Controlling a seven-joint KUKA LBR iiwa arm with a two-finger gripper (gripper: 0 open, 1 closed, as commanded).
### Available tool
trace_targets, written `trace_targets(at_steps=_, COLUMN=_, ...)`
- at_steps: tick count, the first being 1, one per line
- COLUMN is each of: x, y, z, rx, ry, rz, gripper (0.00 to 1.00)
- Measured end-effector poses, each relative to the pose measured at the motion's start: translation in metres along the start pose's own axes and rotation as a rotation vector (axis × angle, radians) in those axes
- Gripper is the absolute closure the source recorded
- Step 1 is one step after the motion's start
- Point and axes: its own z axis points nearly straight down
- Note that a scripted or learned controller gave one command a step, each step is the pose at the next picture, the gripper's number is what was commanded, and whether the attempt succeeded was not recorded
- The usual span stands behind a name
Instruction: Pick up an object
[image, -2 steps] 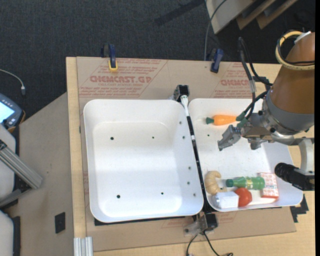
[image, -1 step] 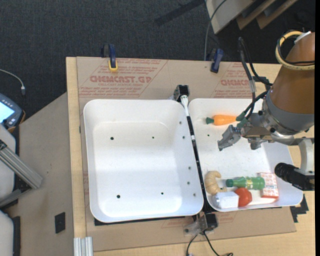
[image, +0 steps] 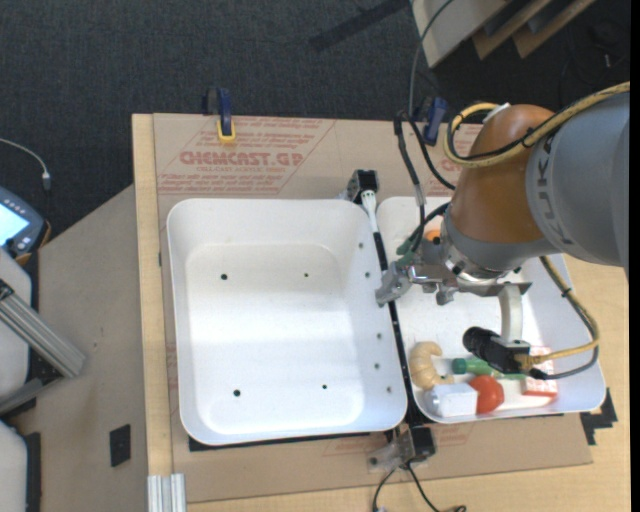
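Grey metal gripper (image: 452, 287) hovers over the right-hand shallow white plastic bin (image: 545, 325), up-frame of a beige knobbly object (image: 427, 365); its opening cannot be told.

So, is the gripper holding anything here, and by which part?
Cannot be told: the gripper is over the right shallow white bin, and the wrist hides any hold.
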Motion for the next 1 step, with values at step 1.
trace_targets(at_steps=1, x=-0.0523, y=-0.0183, z=-0.07, rx=-0.016, ry=-0.004, rz=0.009, gripper=0.0)
